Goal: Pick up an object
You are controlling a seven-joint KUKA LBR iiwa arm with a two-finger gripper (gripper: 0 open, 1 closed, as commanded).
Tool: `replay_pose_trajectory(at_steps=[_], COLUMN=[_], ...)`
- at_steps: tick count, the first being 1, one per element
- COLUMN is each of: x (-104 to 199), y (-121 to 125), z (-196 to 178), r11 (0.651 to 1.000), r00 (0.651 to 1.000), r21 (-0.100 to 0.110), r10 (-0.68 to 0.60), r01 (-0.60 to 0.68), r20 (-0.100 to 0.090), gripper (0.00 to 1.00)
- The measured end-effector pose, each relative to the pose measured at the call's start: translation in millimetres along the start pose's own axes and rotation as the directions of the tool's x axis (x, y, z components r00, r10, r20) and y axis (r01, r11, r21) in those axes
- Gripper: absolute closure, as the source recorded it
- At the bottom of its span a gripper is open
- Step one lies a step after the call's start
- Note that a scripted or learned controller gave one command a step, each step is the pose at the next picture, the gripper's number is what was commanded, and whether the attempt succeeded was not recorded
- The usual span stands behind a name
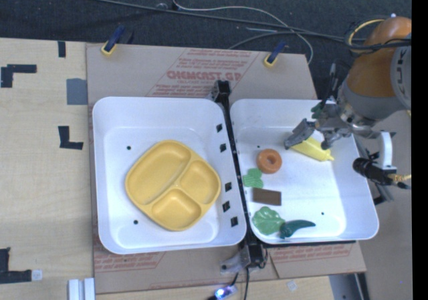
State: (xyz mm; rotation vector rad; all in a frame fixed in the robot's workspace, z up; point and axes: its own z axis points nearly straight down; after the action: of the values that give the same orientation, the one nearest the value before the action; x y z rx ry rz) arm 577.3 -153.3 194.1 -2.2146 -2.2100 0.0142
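Observation:
My gripper [314, 137] hangs over the upper right part of the right bin [348, 225], open, one dark finger [297, 137] to the left and the other to the right. A yellow banana-shaped piece [313, 151] lies on the bin floor just below and between the fingertips; nothing is held. An orange ring [269, 160] sits a little to the left of it. Lower down lie a small green piece [252, 178], a brown block [267, 196], a pale green leaf shape [267, 220] and a dark teal piece [296, 226].
The left bin [107, 158] holds a yellow divided plate [174, 184]. A black divider [231, 158] runs between the two bins. The arm's grey and orange body [374, 78] stands over the right bin's far right corner. Cables cross the dark floor behind.

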Motion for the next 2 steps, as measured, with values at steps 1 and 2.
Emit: replay_pose_trajectory(at_steps=[1, 2], x=[0.4, -1.1], y=[3.1, -5.2], z=[-8.2, 52.9], r11=[1.000, 1.000], r00=[1.000, 1.000], r21=[-0.014, -0.008], r10=[-0.004, -0.002], r01=[0.004, 0.002], r20=[0.002, 0.003], gripper=[0.00, 0.00])
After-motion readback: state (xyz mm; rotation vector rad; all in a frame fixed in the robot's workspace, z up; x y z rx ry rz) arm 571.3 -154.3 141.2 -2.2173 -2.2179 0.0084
